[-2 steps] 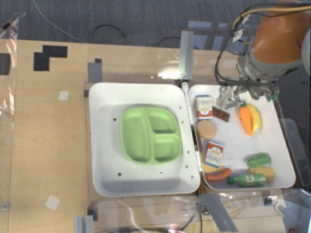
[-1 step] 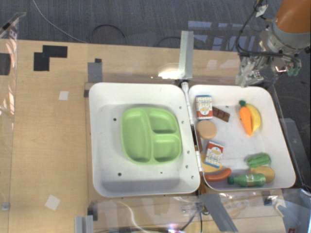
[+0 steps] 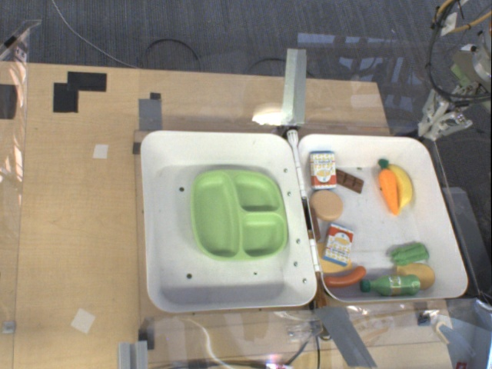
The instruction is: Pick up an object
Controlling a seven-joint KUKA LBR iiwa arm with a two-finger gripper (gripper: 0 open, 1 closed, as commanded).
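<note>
The right bin holds several toy foods. Among them are a small carton, a brown chocolate bar, an orange carrot lying against a banana, and a tan round disc. Nearer the front lie a second carton, a red sausage, a green bottle, a green vegetable and a tan lump. My gripper hangs outside the bin, beyond its far right corner. It is open, with nothing between its pale fingers.
The left bin carries a green divided plate. A metal post stands behind the seam between the bins. Cables loop above the gripper. Bare wooden bench lies to the left.
</note>
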